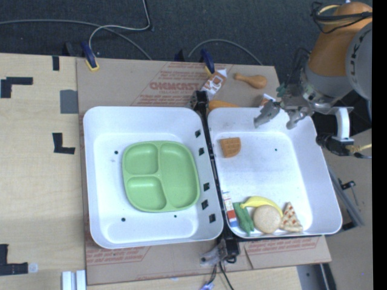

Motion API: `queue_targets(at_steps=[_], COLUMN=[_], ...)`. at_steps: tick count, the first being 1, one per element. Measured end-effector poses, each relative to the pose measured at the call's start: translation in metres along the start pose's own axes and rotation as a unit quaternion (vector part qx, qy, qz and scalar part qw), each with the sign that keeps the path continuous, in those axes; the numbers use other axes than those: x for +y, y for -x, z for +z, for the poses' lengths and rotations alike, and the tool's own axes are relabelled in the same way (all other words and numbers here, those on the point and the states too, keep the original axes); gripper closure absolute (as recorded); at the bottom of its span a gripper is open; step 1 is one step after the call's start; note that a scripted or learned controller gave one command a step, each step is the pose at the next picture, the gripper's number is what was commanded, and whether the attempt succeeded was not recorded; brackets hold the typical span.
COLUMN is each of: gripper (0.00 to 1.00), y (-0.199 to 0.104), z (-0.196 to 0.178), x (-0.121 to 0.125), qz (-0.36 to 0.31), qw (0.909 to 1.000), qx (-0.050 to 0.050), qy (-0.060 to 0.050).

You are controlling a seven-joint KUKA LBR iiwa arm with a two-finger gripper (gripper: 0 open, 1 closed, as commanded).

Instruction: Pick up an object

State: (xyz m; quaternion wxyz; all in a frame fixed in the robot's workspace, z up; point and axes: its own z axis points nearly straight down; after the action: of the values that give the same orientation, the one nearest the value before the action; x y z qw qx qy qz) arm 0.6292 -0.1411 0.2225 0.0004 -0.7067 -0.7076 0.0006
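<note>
- Claw (279, 119) is hovering over the far edge of the right bin (314, 180), near its upper rim, with the grey arm (338, 53) coming in from the right.
- Its two fingers are standing apart, with bare bin floor showing between them; nothing is sitting in the gap, so it is carrying nothing.
- No target is named by the task. Nearest candidate: the brown cracker-like piece (230, 147), lying below and to the left of the claw, close by, just beside the divider between the bins.
- That piece is looking roughly squarish, so no clear long axis to line the fingers against; judged, any approach angle would serve.
- A cluster is sitting well below the claw, at the near rim of the same bin: a banana (263, 202), a round bun (266, 220), a green vegetable (244, 217) and a pizza slice (291, 218), all touching or nearly so. The crowding is likely making a clean grip harder there.
- Green divided plate (160, 175) is lying in the left bin (103, 132), far to the left and below the claw, across the divider.
- A tan drumstick-shaped toy (251, 80) is resting on the counter (36, 162) outside the bin, above and left of the claw.
- Judged next move: shifting left and a little nearer, then descending onto the brown piece.
</note>
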Motion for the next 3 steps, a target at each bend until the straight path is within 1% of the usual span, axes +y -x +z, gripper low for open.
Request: queue_targets(at_steps=[1,2,3], gripper=[0.0,0.0,0.0], y=[-0.041,-0.04,-0.042], z=[0.075,0.137,0.135], x=[0.007,0.002,0.007], qz=[0.0,0.0,0.0], qw=[1.0,1.0,1.0], qx=[0.001,0.0,0.001], qy=[-0.001,0.001,0.0])
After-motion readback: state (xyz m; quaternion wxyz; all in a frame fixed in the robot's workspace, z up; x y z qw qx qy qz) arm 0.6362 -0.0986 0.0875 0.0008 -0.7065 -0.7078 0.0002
